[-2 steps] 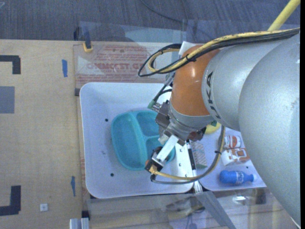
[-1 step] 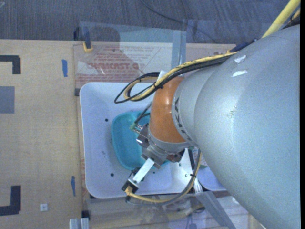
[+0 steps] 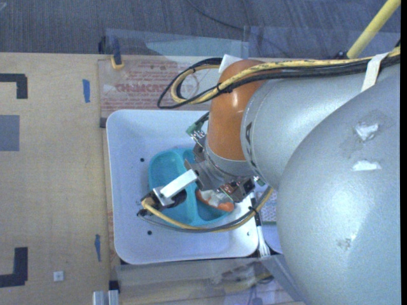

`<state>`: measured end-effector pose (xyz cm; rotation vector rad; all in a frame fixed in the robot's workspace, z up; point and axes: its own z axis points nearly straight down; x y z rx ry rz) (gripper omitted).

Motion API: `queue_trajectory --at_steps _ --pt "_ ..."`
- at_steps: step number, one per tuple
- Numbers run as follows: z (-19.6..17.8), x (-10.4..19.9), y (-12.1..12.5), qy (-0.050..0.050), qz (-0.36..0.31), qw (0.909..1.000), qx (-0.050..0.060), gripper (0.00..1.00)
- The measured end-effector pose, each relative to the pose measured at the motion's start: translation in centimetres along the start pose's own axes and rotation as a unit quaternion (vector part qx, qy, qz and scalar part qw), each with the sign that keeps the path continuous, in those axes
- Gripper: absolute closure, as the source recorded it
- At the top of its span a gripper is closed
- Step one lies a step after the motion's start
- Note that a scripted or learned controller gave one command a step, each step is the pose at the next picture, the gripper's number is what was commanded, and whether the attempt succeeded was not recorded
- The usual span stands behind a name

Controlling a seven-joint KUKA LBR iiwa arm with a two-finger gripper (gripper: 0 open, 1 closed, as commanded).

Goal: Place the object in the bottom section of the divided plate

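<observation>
A blue divided plate lies in the middle of the white bin. The arm's orange band and grey wrist cover the plate's right half. My gripper hangs low over the plate's lower right part, mostly hidden by the wrist. A small orange and white object shows right at the gripper's tip, over the blue surface. I cannot tell whether it is held or lying on the plate. A white bracket on the wrist juts left across the plate.
Yellow and black cables loop from the wrist over the plate's lower edge. The bin's walls stand close on the left and bottom. Wooden bench with blue tape marks lies to the left.
</observation>
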<state>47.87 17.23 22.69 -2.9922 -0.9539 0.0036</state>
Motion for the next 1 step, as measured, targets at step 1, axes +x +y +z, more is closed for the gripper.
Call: queue_trajectory --at_steps 1 --pt "0.00 0.00 -0.01 0.000 0.000 1.0000 0.000 0.00"
